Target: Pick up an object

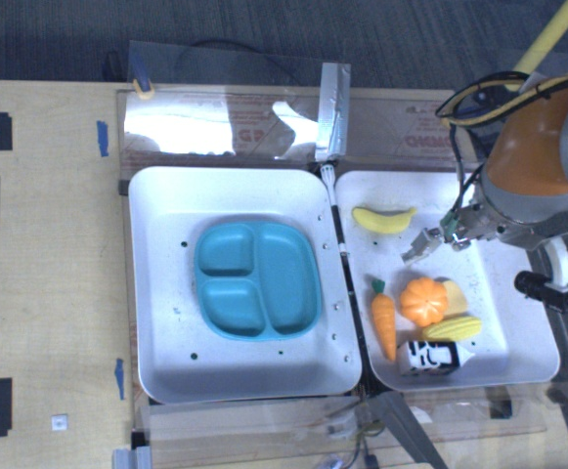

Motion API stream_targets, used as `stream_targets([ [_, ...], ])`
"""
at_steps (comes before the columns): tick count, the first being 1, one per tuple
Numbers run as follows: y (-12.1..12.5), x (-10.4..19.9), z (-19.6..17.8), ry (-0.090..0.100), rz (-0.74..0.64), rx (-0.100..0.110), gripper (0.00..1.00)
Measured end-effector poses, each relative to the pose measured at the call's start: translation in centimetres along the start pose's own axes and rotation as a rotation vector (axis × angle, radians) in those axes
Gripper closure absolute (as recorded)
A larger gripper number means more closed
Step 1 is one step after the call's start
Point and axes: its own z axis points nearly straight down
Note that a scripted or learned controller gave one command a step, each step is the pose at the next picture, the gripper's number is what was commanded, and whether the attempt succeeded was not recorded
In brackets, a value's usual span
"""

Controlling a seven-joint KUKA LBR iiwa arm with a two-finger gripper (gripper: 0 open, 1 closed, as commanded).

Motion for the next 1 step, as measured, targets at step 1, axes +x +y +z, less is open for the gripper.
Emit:
stream_targets([
  [1,-5.29,2.66,-1.38,0.005,-0.036,0.006,0.00],
])
